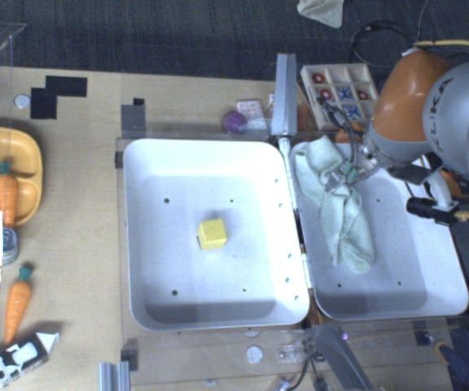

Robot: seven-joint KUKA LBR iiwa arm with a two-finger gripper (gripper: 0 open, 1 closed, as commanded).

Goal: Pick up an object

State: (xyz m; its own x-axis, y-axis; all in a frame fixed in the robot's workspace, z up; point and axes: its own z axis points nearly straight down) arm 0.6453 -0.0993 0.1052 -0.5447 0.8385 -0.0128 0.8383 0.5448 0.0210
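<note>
tool (350, 172) is right down on the crumpled pale cloth (340, 210), probably going for a fold, but can't tell if it's pinching.

Arm (454, 108): smooth rounded grey shell w/ big glossy orange band (404, 92) above wrist. Dark lettering on grey casing next to the band, partly cut off. Thin black cables run along wrist toward gripper (355, 169), a small dark metal piece. Black bracket on arm's underside, w/ white part beside it.
</note>
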